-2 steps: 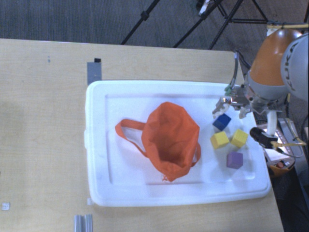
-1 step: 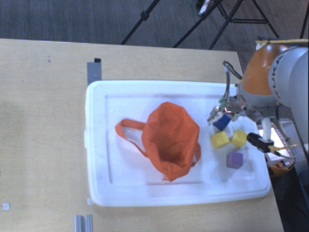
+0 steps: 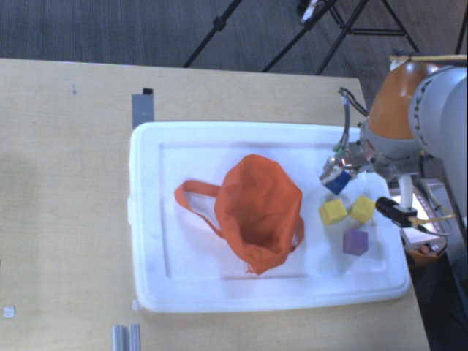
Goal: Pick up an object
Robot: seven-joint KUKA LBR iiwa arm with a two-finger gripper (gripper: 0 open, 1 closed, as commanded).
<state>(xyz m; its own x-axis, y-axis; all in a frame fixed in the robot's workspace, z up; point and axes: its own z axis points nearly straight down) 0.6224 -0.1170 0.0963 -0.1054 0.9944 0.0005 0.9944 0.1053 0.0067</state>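
I've got the gripper (image 3: 338, 172) down at the right end of the white bin (image 3: 146, 218), and there's a small blue block (image 3: 337, 184) right at its tip, but whether the claw is spread or closed on it I can't tell from this angle, so I won't call it a hold. I'd judge this as the grasp step. Next I'd want a straight lift, slow, watching whether the blue block comes up. Just beside it sit two yellow cubes (image 3: 333, 212), touching or nearly so, and a purple cube (image 3: 355, 243) a little below them. An orange cloth bag (image 3: 259, 210) slumps mid-bin, well apart. The bin rests on a tan bench (image 3: 66, 196); beyond it, dark carpet and black tripod legs (image 3: 241, 2)
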